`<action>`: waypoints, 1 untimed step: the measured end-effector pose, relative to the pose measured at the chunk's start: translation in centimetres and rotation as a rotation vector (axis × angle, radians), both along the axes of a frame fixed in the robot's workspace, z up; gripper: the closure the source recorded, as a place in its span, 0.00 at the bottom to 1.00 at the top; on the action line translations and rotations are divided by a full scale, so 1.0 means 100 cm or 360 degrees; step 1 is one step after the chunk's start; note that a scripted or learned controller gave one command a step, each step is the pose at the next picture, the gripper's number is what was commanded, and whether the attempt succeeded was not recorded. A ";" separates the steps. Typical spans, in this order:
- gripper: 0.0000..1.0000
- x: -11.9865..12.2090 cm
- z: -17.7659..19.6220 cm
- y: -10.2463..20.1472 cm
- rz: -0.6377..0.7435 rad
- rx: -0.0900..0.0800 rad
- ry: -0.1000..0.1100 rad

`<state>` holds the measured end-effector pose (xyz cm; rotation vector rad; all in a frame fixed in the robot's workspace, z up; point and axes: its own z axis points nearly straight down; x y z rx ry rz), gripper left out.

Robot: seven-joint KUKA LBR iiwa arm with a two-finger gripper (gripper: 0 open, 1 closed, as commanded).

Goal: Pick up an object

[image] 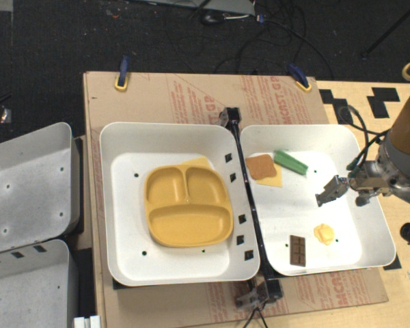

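The tool (330,191) hangs over the right bin (369,248); I cannot tell its state. Nothing lies under it. Near it are a yellow lump (324,234), a brown bar (297,251), a green block (290,162) and a toast slice (262,168). The left bin (119,251) holds a yellow tray (188,207).
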<state>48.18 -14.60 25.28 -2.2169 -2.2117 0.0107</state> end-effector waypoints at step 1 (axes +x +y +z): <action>0.00 0.002 0.005 0.000 0.0005 -0.0004 -0.0018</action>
